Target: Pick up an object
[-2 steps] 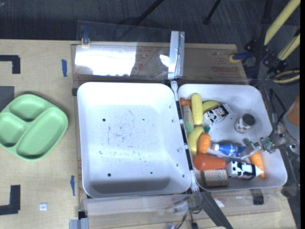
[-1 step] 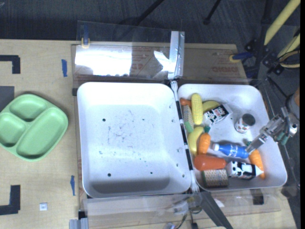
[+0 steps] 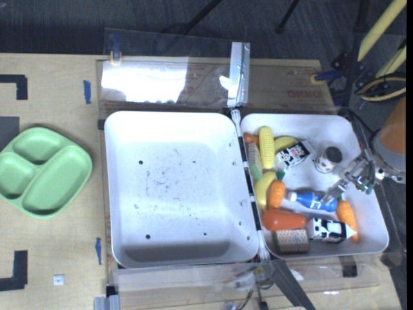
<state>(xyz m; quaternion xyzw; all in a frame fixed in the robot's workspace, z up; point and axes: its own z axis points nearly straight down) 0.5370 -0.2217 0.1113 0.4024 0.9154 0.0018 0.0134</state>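
Gripper (image 3: 348,179) sits at about 3 o'clock in the frame, over the right edge of the right bin (image 3: 303,120). Fingers are metallic and blurred against the bin floor; cannot tell whether they are spread or closed, and nothing is seen between them.

Candidate objects all lie in the right bin. Yellow corn cob (image 3: 266,146) at 12 o'clock of the pile, upright along the divider. Orange carrot (image 3: 347,217) at 5 o'clock of the gripper, just beside it. Blue-and-white tube (image 3: 308,201) lies flat between the carrot and a small orange piece (image 3: 276,194). Red-orange oblong piece (image 3: 282,220) lies at 6 o'clock of the pile, with a black-and-white cow-pattern toy (image 3: 328,230) just to its right. Small round dark-capped item (image 3: 329,157) at 10 o'clock of the gripper, standing apart from the rest.

Left bin (image 3: 116,192) lies at 9 o'clock of the right bin. Green divided tray (image 3: 67,148) rests on the bench further out at 9 o'clock.

Judgement: carrot is the nearest target. Looks like light, stiff toy plastic, smooth and tapered, so likely to squirt out if pinched near the tip. Best taken across the thick middle, jaws square to its long axis. Bin wall close by could foul one finger.
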